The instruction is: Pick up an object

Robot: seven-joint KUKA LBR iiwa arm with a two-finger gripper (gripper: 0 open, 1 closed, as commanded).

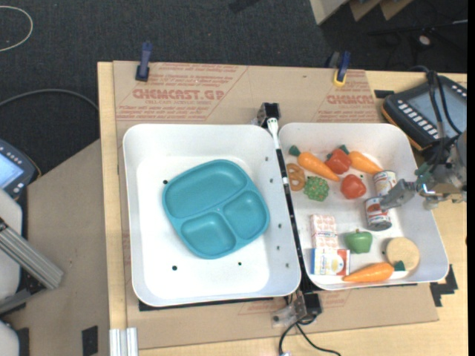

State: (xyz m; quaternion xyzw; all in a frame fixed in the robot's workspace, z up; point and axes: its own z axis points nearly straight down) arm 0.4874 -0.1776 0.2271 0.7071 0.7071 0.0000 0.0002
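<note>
Two-finger gripper [397, 193]: poised just right of small red-labelled tin can [378, 215], presumably lining up a grasp; whether its grip is open or closed, cannot tell.

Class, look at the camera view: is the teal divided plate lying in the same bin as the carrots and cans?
No. The teal divided plate lies in the left bin, while the carrots lie in the right bin.

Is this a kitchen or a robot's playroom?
Probably a robot test lab: two white bins clamped to a bench, toy food like a carrot, and a gripper reaching in.
</note>
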